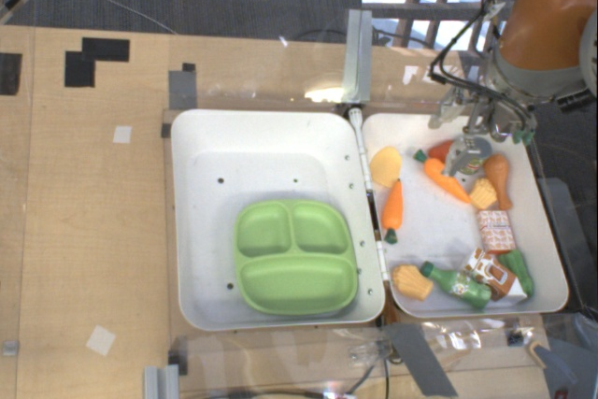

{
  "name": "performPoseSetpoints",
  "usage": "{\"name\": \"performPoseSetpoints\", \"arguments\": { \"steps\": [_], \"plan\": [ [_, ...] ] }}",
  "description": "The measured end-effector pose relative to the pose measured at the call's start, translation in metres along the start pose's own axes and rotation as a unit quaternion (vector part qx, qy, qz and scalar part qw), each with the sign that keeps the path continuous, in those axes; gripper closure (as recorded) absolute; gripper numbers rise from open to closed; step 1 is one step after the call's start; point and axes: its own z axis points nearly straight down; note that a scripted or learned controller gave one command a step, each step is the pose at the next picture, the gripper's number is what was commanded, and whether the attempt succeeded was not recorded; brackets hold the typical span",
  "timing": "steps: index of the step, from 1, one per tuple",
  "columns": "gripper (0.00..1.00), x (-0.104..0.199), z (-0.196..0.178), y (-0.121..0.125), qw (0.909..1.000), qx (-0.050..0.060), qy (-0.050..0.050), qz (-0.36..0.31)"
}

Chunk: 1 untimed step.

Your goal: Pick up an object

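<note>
1. A wooden desk (84, 229) carries two shallow white bins side by side, seen from above at a slant.
2. The left bin (201, 140) holds a green divided plate (295, 255) toward its near edge.
3. The right bin (551, 285) holds toy food: a yellow lemon (385, 165) and an orange carrot (392, 206) along its left wall, a second carrot (448, 184) near the middle, and a green bottle (458, 285) and a small carton (491, 270) at the near edge.
4. The grey arm with the orange band (551, 5) reaches in over the far right corner of the right bin.
5. The tool (464, 156) hangs just above the second carrot; whether it is apart or together cannot be told.
</note>
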Motion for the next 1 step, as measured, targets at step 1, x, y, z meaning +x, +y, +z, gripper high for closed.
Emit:
{"name": "performPoseSetpoints", "arguments": {
  "steps": [1],
  "plan": [
    [0.00,-0.0075,0.1128,-0.0287,0.9998,0.002,-0.008,-0.016]
  ]
}}
